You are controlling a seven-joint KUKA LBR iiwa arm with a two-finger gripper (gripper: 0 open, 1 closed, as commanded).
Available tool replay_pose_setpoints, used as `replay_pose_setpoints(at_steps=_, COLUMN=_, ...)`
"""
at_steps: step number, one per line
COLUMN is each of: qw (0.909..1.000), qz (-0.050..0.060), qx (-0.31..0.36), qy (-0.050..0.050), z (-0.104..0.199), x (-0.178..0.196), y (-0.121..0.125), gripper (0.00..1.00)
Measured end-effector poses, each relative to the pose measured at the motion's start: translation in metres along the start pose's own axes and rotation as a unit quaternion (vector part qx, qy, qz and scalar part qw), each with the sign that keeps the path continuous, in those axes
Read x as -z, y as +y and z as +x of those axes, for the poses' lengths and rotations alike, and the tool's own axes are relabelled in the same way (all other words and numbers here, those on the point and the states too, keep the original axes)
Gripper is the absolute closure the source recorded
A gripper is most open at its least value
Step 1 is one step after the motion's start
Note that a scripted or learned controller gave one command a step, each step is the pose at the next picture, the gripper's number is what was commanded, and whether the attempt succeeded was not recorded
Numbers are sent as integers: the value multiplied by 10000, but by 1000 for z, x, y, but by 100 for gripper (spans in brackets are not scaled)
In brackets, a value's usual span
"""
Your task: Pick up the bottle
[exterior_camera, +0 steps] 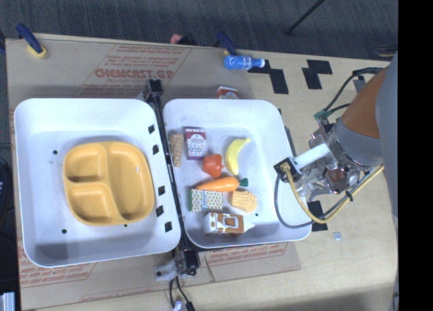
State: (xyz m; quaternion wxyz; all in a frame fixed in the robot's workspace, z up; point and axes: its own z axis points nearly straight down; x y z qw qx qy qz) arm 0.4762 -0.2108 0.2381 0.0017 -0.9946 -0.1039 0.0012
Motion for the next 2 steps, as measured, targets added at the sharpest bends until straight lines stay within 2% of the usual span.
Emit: replay_pose_setpoints(at_steps=2, qw=10000, qz=10, qx=0, qy=-9, z=0, x=3, y=0, gripper=100)
